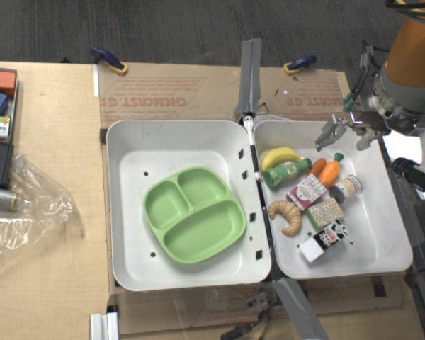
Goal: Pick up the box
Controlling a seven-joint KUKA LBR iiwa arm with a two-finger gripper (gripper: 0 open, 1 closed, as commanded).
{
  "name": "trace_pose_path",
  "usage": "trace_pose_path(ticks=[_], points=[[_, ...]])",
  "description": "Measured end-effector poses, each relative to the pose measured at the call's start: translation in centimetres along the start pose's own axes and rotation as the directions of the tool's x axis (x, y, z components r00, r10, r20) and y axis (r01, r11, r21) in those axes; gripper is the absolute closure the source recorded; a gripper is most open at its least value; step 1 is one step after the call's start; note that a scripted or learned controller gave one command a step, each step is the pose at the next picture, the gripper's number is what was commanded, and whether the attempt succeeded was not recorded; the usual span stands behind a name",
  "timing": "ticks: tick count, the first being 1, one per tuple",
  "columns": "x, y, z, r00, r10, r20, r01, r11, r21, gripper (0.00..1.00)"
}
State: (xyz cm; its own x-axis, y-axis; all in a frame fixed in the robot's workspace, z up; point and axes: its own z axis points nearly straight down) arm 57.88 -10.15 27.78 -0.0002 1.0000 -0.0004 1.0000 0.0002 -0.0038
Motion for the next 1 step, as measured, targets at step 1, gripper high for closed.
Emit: trace_pose_path(ticks=[1], points=[[2.26,-3.7,7.91,0.941,-0.338,0.0,0.338,0.941,0.0,0.0]])
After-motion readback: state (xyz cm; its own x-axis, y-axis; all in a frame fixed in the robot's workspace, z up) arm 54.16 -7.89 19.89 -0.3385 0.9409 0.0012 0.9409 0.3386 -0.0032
